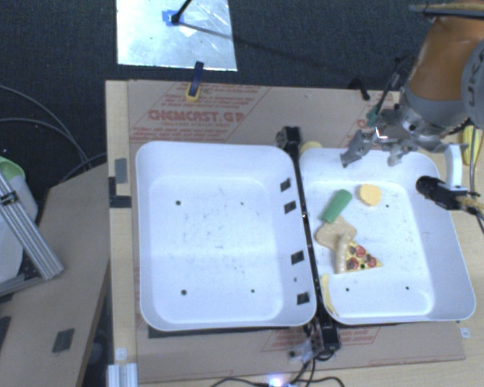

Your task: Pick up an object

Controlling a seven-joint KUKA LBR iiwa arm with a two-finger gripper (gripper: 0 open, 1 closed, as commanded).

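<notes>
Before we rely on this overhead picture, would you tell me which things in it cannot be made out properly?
- Claw, camera view: blurred and small above the right bin; its opening is unclear.
- Arm: cut off by the top and right edges.
- Yellow piece behind the bins: partly hidden by the bin rim.
- Pale strip by the divider: too thin to identify.

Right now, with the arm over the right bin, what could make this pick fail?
1. The green piece, the tan piece and the pizza slice lie packed together, so a descent may nudge or catch two at once.
2. The gripper, fingers spread, hangs near the right bin's far rim, away from that cluster; a straight drop likely closes on nothing.
3. The yellow disc looks flat and could slip out.
</notes>
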